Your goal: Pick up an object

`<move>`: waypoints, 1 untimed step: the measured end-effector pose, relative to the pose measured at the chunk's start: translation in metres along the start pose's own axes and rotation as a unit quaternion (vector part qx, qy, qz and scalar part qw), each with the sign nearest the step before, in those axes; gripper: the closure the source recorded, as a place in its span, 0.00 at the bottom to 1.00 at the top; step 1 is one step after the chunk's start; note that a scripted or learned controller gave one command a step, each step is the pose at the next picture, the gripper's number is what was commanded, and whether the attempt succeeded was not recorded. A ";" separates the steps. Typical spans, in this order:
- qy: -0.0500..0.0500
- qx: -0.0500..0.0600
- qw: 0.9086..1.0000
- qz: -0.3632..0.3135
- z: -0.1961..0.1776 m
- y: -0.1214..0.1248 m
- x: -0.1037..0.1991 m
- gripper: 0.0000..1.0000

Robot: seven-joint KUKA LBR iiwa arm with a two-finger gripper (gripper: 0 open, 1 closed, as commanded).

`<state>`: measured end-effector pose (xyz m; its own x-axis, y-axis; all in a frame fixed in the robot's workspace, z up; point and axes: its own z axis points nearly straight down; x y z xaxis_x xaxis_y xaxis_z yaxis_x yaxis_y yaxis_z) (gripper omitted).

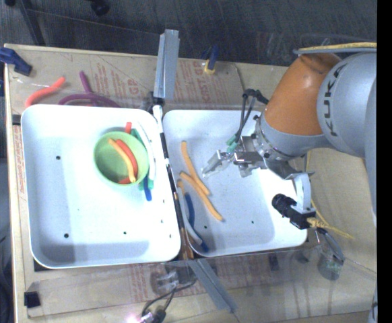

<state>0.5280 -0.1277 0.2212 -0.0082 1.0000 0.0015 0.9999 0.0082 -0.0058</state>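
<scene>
We are seeing the arm point(331, 99) reaching over the right bin point(250, 234), its tool point(216, 163) hanging above the bin floor beside loose orange strips.

We are looking at a wooden surface point(102, 73) carrying two white bins: the left bin point(48, 214) is holding a green bowl point(112, 160) with red and orange pieces lying in it and a blue piece at its lower right edge. In the right bin we are finding a long orange strip point(197, 179) lying just left of the tool, apart from its fingers point(211, 165), with another orange strip point(209, 207) below and a blue strip point(190, 214) near the bin's left wall. The fingers are standing spread and grasping nothing.
</scene>
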 end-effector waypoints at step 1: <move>-0.004 -0.003 0.998 -0.069 0.129 0.013 0.006 0.00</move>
<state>0.5406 -0.1217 0.0924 -0.1465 0.9892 -0.0061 0.9892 0.1465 -0.0008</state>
